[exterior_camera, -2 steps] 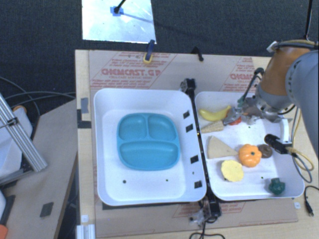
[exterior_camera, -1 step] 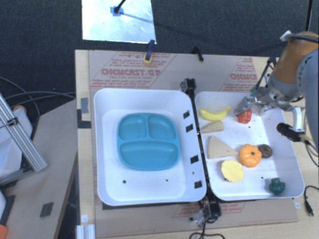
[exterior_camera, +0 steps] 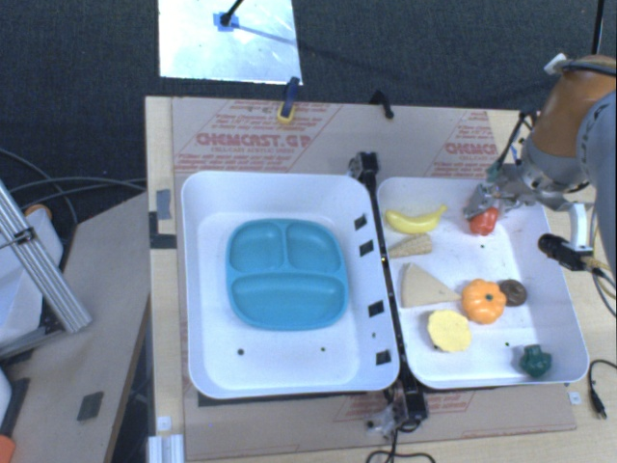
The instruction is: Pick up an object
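- The gripper [exterior_camera: 485, 210] is seen low in the right bin [exterior_camera: 559, 302], its fingers closed around a small red object [exterior_camera: 483, 222].
- Beside the red object, toward the left bin [exterior_camera: 207, 258], a banana [exterior_camera: 415, 221] is found.
- Nearer the front rim than the red object, an orange pumpkin [exterior_camera: 483, 300] is placed.
- A blue divided plate [exterior_camera: 286, 273] is held in the left bin.

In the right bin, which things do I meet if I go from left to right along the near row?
Cheese wedge → yellow round slice → orange pumpkin → brown ring → dark green piece.
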Robot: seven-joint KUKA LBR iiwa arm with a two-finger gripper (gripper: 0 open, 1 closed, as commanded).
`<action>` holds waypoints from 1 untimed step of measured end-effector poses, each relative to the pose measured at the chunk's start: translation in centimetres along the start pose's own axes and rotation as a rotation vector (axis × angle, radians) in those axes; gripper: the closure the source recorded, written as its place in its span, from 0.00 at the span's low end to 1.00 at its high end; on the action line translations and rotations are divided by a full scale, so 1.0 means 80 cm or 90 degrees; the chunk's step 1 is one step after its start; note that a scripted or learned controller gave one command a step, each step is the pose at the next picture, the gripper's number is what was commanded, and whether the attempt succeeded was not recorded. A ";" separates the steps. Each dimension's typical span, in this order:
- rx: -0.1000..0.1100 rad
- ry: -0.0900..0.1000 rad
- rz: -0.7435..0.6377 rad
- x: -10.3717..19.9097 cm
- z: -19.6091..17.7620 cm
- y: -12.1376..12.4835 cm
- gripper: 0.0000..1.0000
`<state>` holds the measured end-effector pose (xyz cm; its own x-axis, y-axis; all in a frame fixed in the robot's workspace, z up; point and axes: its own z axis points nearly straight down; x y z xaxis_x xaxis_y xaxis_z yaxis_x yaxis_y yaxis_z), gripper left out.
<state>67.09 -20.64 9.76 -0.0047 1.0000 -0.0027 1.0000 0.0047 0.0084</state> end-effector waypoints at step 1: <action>-0.001 0.001 -0.004 0.105 -0.091 0.002 1.00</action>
<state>67.15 -12.23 17.03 -0.0115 0.9999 -0.0005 0.9999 0.0115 0.0096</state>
